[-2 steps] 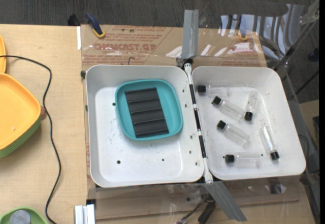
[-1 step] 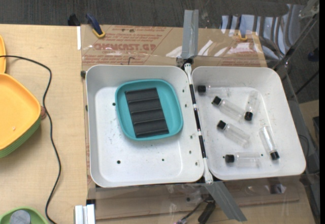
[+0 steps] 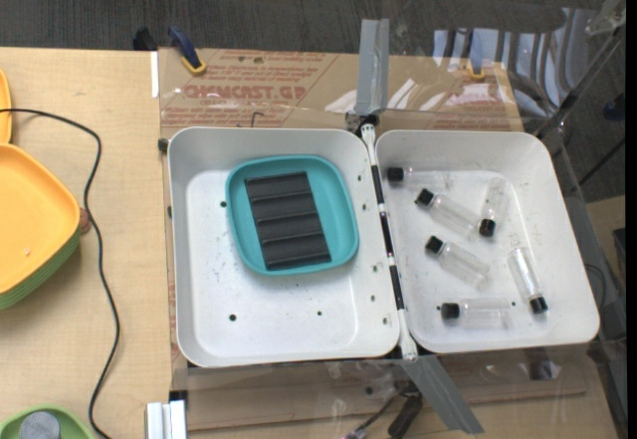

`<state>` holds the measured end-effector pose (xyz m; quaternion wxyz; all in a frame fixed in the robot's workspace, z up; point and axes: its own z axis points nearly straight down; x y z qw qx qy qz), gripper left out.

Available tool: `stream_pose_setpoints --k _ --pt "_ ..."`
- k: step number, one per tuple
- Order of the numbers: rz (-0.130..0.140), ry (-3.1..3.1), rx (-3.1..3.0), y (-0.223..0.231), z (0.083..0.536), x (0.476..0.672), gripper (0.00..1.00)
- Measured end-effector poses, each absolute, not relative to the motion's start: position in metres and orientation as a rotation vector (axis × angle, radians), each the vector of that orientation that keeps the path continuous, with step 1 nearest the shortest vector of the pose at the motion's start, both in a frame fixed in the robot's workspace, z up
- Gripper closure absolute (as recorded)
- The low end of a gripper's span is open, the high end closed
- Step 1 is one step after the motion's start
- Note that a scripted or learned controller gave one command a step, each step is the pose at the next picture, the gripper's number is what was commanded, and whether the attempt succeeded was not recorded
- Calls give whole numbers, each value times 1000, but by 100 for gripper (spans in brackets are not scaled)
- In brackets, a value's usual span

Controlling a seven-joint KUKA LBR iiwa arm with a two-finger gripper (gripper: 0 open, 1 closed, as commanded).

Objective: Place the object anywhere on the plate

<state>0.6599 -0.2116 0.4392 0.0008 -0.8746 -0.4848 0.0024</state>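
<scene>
Teal plate (image 3: 239, 218) in the left bin (image 3: 199, 308), toward that bin's upper middle, carrying a black ribbed slab (image 3: 287, 220) flat on its centre. Slab's long axis from upper left to lower right of the frame, only slightly off vertical, ridges along the same line, all four edges inside the teal rim.

Across the shared wall, in the right bin (image 3: 567, 228): five clear vials with black caps, all lying down and scattered. Nearest to the plate, the vial (image 3: 453, 211) at upper middle and the one (image 3: 458, 260) just below it, both slanting down to the right, caps toward the plate. Farther right, one near-upright in the frame (image 3: 525, 278); along the bottom, one lying level (image 3: 476, 313). Loose black cap (image 3: 395, 173) near the bin's upper-left corner.

Judging from the layout: slab likely the task's thing, already resting on the plate, so probably little left to do. Otherwise a vial, with the plate straight to frame left over the wall.

Fingers open or closed: impossible to tell.

Off to the far left on the counter (image 3: 119, 228), yellow dishes (image 3: 30, 218) and a black cable (image 3: 100, 258).
</scene>
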Motion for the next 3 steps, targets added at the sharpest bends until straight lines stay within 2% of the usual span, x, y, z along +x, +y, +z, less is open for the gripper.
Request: stream_pose_setpoints --k 1,3 --pt "7 -1358 -2831 -212 439 660 0" --pt "10 -904 -3005 -217 438 647 0"
